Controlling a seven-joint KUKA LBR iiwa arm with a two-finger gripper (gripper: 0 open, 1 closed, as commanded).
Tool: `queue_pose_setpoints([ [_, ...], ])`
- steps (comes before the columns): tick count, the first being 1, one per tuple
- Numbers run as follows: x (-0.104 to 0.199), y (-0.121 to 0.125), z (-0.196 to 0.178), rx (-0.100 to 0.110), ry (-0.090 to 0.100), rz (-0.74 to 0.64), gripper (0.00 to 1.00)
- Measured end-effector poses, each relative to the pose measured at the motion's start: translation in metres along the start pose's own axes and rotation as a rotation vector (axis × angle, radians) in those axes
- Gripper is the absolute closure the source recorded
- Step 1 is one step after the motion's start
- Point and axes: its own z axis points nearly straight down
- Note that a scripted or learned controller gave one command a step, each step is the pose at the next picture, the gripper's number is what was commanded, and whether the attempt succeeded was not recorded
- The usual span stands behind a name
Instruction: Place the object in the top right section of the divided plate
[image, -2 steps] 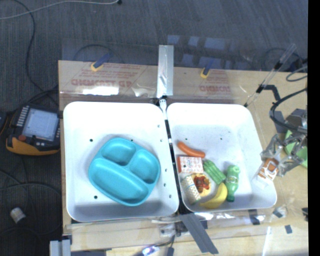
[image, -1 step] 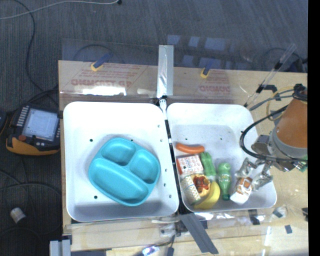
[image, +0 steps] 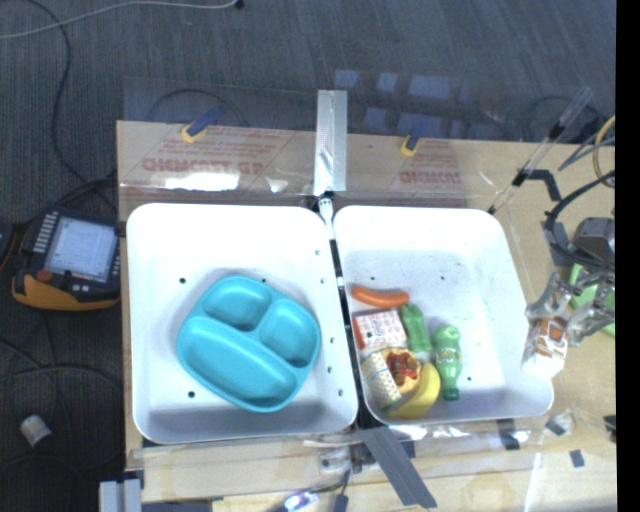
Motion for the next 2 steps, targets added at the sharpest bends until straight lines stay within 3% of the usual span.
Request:
queue_pose_setpoints([
  [1, -0.011, -0.006, 0.094, -0.005, 0.004, -0.400, 1.00],
  [2, 0.002, 0.003, -0.138, -0.002, -0.001, -0.639, 1.00],
])
